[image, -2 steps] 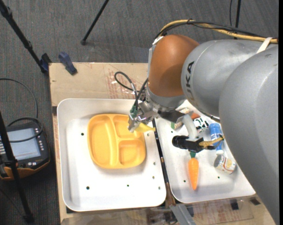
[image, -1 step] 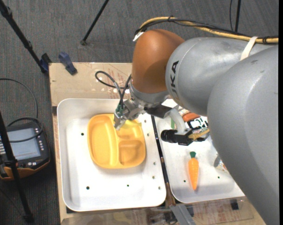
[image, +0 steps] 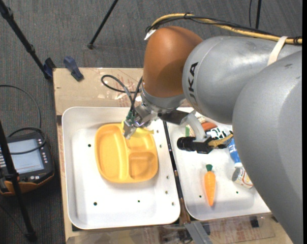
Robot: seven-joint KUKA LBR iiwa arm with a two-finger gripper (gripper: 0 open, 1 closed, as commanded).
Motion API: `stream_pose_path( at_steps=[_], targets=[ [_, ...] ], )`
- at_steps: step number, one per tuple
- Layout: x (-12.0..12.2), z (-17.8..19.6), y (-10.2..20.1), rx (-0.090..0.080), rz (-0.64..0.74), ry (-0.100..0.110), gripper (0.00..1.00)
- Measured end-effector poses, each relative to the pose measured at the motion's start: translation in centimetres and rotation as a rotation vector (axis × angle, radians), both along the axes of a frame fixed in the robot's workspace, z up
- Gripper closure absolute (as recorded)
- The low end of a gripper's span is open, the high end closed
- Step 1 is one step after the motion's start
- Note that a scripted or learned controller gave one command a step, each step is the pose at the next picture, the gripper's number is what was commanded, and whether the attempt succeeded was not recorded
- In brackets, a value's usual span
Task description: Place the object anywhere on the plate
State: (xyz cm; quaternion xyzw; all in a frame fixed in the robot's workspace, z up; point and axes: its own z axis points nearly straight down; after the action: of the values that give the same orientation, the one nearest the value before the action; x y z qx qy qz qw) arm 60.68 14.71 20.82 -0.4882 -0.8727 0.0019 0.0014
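Pincer (image: pixel 128 130) low over the far rim of the shallow yellow plastic plate with three compartments (image: pixel 110 156), pointing down at the far right compartment. Released or clenched: cannot tell, being too small and dark against the plate. Just beside the pincer, toward the right, a small paler yellow patch (image: pixel 140 132) over that same compartment. Likely the object, but cannot tell whether gripped, touching the plate, or merely a sheen on the plastic.

Plate flat in the shallow white left bin (image: pixel 77 187), nearer the bin's right wall than its left. Past that wall, in the shallow white right bin (image: pixel 191 202), an orange plastic carrot with a green top (image: pixel 209 187) near the middle and a blue-and-white tube (image: pixel 234 151) toward the right edge, both well apart from the plate.

Step in hand, judging by position: the setting-down. To do it well:
- Lower straight and slowly until resting on the compartment floor, not perched on the raised rim or a divider, with the risk there of tipping out toward the bin's far wall.
- Let go only once settled.
- Lift straight up with no sideways drag, so as not to nudge the light plate or carry the object off again.
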Motion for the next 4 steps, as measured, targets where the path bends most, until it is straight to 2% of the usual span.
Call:
stream_pose_path(
  at_steps=[1, 2, 3, 4],
  targets=[
    [-2.4, -4.3, 6.4, 0.000, 0.107, 0.003, 1.00],
    [-2.4, -3.6, 6.3, -0.002, 0.105, 0.009, 1.00],
    [-8.7, -10.5, 3.2, 0.009, 0.387, -0.030, 1.00],
    [-8.5, -10.6, 2.9, 0.005, 0.384, -0.039, 0.00]
  ],
)
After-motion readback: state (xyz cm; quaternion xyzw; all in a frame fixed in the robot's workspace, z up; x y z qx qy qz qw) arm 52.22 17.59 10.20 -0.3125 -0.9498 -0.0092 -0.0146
